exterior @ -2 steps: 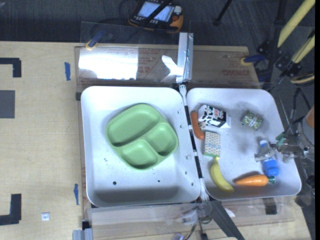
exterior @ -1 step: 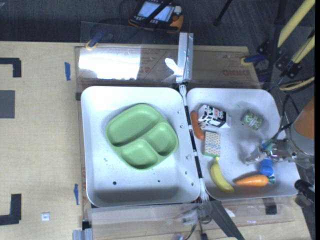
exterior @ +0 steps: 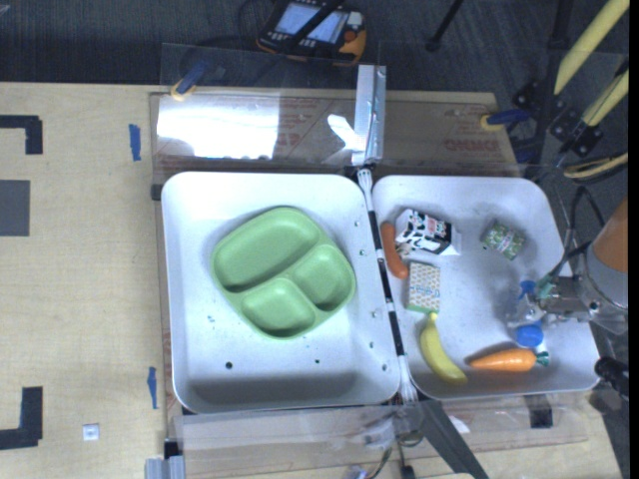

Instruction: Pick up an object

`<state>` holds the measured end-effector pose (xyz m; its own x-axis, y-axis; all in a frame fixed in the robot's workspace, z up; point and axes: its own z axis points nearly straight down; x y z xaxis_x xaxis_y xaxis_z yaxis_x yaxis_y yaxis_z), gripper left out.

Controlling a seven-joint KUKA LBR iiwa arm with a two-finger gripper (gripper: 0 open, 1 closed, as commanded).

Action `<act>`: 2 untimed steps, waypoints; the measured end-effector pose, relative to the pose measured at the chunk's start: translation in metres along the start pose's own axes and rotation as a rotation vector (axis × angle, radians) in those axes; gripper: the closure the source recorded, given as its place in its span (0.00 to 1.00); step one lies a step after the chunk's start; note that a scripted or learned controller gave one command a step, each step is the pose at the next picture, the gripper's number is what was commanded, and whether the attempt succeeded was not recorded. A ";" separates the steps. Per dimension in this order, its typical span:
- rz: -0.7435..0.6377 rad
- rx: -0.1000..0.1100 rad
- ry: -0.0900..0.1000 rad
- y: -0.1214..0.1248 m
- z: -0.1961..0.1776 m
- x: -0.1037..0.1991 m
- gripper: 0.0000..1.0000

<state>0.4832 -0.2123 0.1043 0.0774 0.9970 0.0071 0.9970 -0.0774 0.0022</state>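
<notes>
My gripper (exterior: 536, 305) hangs low over the right side of the right bin (exterior: 469, 196), its metal tip beside a small blue piece (exterior: 526, 289). Just below it lie a blue-capped item (exterior: 529, 336) and an orange carrot (exterior: 501, 360). A yellow banana (exterior: 437, 351) lies at the bin's front left. Farther back are a patterned packet (exterior: 423, 286), a black-and-white carton (exterior: 424, 233), an orange sausage-like piece (exterior: 392, 251) along the left wall, and a green can (exterior: 502, 239). Nothing visibly hangs from the gripper.
The left bin (exterior: 190, 307) holds a green divided plate (exterior: 284, 270). The arm (exterior: 611, 267) comes in over the right bin's right rim. A clear sheet (exterior: 250, 128) and a metal bracket (exterior: 369, 113) stand behind the bins.
</notes>
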 end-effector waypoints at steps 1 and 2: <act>0.025 0.002 -0.007 0.029 -0.080 0.052 1.00; -0.011 0.001 -0.008 0.051 -0.117 0.070 1.00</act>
<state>0.5394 -0.1476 0.2220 0.0664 0.9978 -0.0011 0.9978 -0.0664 0.0010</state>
